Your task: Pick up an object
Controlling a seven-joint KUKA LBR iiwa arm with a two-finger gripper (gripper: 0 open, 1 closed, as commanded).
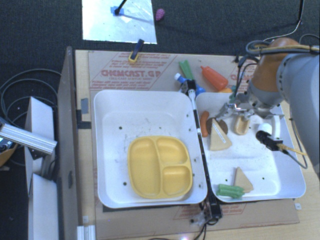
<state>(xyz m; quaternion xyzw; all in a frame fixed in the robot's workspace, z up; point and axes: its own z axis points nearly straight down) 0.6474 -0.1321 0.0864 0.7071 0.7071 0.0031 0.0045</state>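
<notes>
Nearest the camera, right of the yellow three-compartment plastic plate [160,166], a stubby green plastic piece [231,190] lies against the near wall of the right-hand white bin [272,176]. A tan wedge-shaped piece [243,179] touches it on the far side. The plate itself sits flat in the near half of the left-hand white bin [120,116].

Further back and right of the plate, a larger cream wedge [219,136] lies near the wall shared by the two bins. An orange sausage-shaped piece [204,123] lies beside it, along that wall.

Right of these, well apart from the plate, a small tan block [241,125] lies on the right bin's floor. The gripper [240,114] hangs right above it at the end of the grey arm [300,84]. Whether it is spread or closed on the block cannot be told from here.

Beyond the bins, on the printed brown cardboard sheet [125,74], lie a blue piece [180,77], a green stick [185,69] and an orange carrot-shaped piece [214,78]. All three are behind and right of the plate. A small yellow-and-blue piece [135,51] lies straight behind the plate.
</notes>
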